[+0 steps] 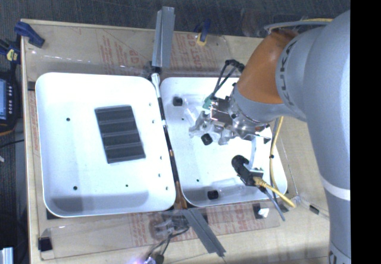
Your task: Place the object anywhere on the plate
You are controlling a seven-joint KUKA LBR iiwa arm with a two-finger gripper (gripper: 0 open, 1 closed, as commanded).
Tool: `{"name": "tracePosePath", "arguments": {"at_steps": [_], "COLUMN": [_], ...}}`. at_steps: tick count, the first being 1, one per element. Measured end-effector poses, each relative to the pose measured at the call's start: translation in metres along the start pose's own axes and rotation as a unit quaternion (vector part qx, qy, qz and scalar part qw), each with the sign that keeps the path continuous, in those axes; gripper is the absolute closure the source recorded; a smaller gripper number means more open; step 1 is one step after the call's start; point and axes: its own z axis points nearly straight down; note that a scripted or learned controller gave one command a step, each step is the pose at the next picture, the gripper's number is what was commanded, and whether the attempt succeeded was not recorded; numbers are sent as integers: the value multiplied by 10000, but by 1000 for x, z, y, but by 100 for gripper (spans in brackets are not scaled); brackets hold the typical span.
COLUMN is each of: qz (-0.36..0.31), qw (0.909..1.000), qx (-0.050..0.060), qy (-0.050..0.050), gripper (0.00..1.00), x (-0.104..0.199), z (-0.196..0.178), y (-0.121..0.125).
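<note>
The pick is the step in hand, by my reading, since nothing lies on the plate (120, 133), the dark ribbed slab at the middle of the left bin (53, 96). The end effector (202, 128) hangs low over the right bin (196, 179), a little toward 10 o'clock from that bin's centre. A small black bit (206, 138) sits at its 5 o'clock edge, touching it or just beside it; it is too small to tell which. I take this bit for the object, though I may be wrong. A second bit (177, 101) lies near the right bin's 11 o'clock corner and a third bit (212, 195) by its wall at 6 o'clock, both well apart from the end effector.

Whether the end effector is released or clenched I cannot tell — the wrist and cabling crowd over it, and nothing is plainly seen gripped.

The next move, as I judge it, calls for a sure grip on the bit and a lift clear of the walls between the bins. Then comes a carry toward 9 o'clock and a lowering over the plate. The plate is broad, so the aim need not be fine — but so small a bit could slip out on the way or roll along the ribs
</note>
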Motion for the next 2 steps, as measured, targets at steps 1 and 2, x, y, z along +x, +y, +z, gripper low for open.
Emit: {"name": "tracePosePath", "arguments": {"at_steps": [1, 2], "qz": [399, 708], "qw": [9992, 9975], "qx": [2, 6], "qy": [-6, -12], "gripper": [100, 100], "x": [93, 62], "z": [7, 12], "y": [95, 21]}}
